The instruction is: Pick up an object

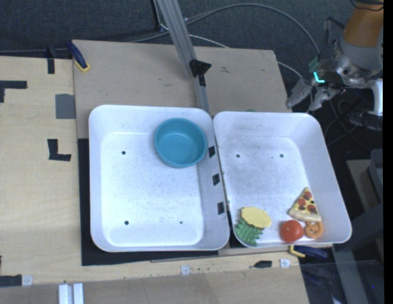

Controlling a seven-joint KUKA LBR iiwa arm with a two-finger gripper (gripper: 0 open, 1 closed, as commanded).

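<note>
**Arm parked off the bins, toy food waiting in the near corner**

Gripper point(305, 97) poised beyond the far right corner of the right bin point(266, 170), well apart from anything to pick; fingers too small and dark here to tell whether spread or closed. Nothing visible between them.

Candidate objects clustered along the near edge of that bin: a pizza slice point(305, 204) against the right wall, a red tomato point(291, 231) just beside an orange slice point(313, 229), and a yellow piece point(255, 217) resting on a green leafy piece point(248, 233). All likely light, rigid plastic play food (a judgement from the look, not tested). Tomato probably the best grasp: round, raised, best taken across its middle from above, though smooth and apt to roll or squirt out. Pizza slice flat and thin, hard to get fingers under. Wall and neighbours close by, so little finger clearance on that side.

Blue bowl point(180, 142) upright in the left bin point(145, 201), near its far right corner; graspable by the rim, with plenty of open floor around it.

Bin floors white, speckled, smooth-looking, likely slippery. Wooden bench point(31, 170) beneath, dark floor and cables beyond.
</note>
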